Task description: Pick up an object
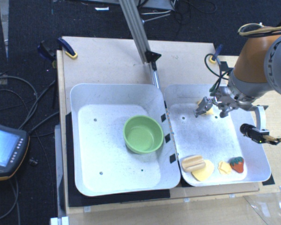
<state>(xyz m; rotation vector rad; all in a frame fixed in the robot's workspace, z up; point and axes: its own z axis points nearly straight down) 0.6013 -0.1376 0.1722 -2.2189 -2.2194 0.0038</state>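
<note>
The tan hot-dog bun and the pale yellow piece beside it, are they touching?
Touching: the camera view shows the tan hot-dog bun overlapping the pale yellow piece, no gap between.

The grey arm (260, 71), orange-banded, reaches in from the right, its gripper (205, 108) hanging low.

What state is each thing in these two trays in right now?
green bowl: upright, in the left bin.
hot dog toy: lying flat, right bin, near edge.
yellow piece: flat, touching the hot dog toy.
strawberry toy: lying in the near corner.
gripper: low over the right bin's far end.
</note>
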